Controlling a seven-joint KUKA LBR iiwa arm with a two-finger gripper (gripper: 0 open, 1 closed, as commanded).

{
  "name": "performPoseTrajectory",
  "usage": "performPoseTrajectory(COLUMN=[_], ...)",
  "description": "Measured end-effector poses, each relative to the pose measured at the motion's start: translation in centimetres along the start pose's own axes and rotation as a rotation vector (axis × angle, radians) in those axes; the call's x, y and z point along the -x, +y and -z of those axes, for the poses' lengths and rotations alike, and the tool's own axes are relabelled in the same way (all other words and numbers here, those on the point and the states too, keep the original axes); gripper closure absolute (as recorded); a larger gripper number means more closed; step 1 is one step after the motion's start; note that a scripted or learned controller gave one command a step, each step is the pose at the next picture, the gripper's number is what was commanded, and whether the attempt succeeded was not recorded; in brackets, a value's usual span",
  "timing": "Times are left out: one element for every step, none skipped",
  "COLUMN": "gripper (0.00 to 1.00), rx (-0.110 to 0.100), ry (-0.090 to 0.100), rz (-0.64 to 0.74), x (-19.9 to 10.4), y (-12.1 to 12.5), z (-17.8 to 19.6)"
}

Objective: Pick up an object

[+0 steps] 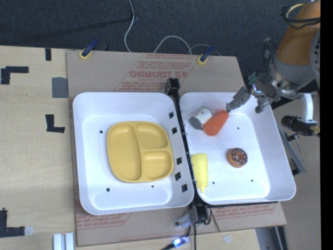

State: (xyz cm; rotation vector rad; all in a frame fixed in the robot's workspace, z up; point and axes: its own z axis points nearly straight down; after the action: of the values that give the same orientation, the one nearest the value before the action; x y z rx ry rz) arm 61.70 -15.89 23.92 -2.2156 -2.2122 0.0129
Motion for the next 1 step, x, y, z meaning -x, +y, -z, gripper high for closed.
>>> performPoseTrajectory(gripper=[0.00], rx=[0.012], ry=[-0.002], rz=[0.003], x=[-0.03], y=[0.24], z=[0.69])
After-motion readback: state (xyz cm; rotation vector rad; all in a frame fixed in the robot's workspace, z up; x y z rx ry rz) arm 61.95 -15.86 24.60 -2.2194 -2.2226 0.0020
